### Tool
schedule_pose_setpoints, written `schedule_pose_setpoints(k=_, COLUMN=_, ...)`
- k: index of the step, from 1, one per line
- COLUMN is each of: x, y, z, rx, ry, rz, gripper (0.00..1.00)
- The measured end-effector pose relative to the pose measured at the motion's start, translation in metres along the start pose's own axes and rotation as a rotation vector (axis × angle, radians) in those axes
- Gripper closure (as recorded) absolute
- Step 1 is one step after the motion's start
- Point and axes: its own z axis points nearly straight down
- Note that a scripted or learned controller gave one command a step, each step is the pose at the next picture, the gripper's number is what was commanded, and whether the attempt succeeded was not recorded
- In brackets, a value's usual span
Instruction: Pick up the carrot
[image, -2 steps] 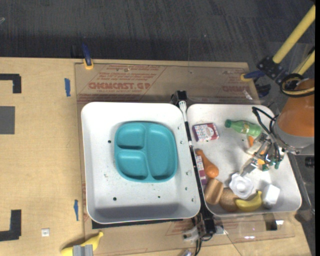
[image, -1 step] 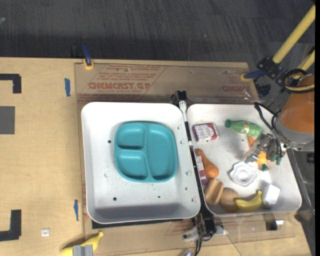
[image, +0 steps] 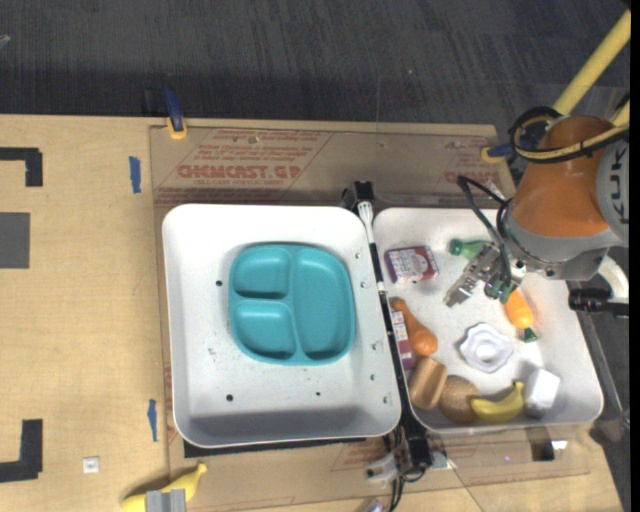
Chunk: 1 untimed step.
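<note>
The gripper hung over the right bin, near its back edge; whether it was open could not be told. The carrot lay just beside it, toward the bin's right edge, ungrasped.

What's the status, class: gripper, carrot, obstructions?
Gripper low in right bin. Carrot beside it, ungripped. Clutter nearby: white cup, banana.
</note>
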Motion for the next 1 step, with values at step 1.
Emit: schedule_pose_setpoints(k=1, x=-0.0010, y=-0.0036, z=0.0012, rx=0.004, ry=0.001, rz=0.004, gripper=0.00)
